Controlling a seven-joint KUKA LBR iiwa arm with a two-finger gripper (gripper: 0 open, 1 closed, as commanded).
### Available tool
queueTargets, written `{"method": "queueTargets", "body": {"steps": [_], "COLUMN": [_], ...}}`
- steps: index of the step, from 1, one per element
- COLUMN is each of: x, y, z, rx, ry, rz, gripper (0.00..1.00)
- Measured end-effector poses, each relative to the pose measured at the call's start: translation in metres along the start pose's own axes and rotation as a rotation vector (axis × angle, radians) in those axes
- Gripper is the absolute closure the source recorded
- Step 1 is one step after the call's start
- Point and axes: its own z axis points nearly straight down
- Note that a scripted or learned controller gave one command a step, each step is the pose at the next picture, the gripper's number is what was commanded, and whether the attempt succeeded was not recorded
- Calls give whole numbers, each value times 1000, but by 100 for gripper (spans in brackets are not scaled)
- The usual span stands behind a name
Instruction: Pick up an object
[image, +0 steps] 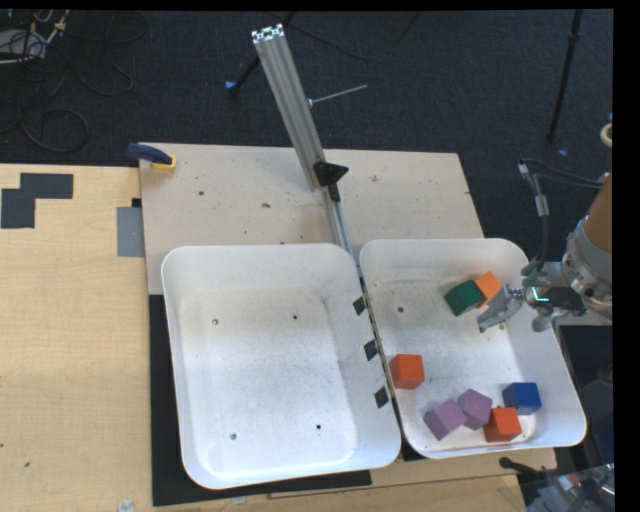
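Observation:
The right bin (430, 262) holds several blocks. A green block (463, 297) lies beside a small orange block (488, 286) near the bin's far right. An orange-red cube (407, 371) sits near the divider. Two purple blocks (458, 412), a blue cube (522, 396) and another orange cube (503, 425) cluster at the near right corner. My gripper (506, 309) reaches in over the right rim, its grey fingers (494, 313) spread open just right of the green and orange blocks, with nothing between them.
The left bin (200, 275) stands beside the right one, split from it by a ridge with black clips (369, 349). A slanted aluminium rail (295, 105) rises behind the bins. A blue-and-yellow tool (152, 155) lies at the board's far left corner.

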Motion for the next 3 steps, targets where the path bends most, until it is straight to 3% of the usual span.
{"method": "queueTargets", "body": {"steps": [1, 3], "x": [-1, 8], "y": [0, 9], "z": [-2, 108], "rx": [-5, 2], "ry": [-1, 1], "rz": [3, 3], "gripper": [0, 0]}}
